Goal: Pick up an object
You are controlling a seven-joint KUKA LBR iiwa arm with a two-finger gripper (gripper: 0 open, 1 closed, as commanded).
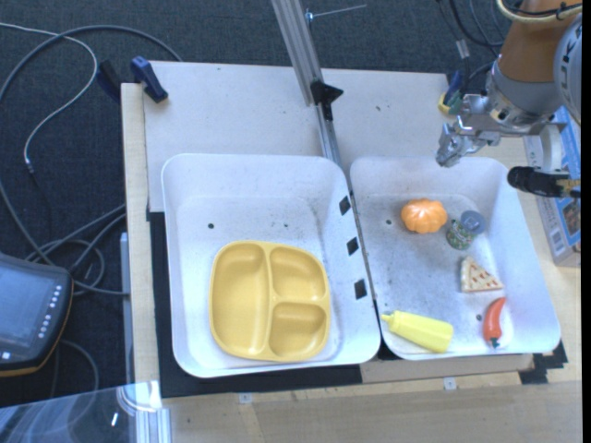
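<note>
The right bin (526, 247) holds an orange fruit (424, 216), a small green jar with a blue-grey lid (463, 230), a triangular sandwich wedge (478, 276), a red chili pepper (495, 321) and a yellow bottle-like piece (419, 330) lying near the front rim. My gripper (450, 149) hangs over the bin's back rim, up and to the right of the orange fruit. Nothing shows between its fingers.
The left bin (185, 192) holds a yellow divided plate (271, 299). A slanted metal pole (300, 35) rises from the divider between the bins. A blue clamp (148, 77) sits at the bench's back left corner. Cables lie on the floor at left.
</note>
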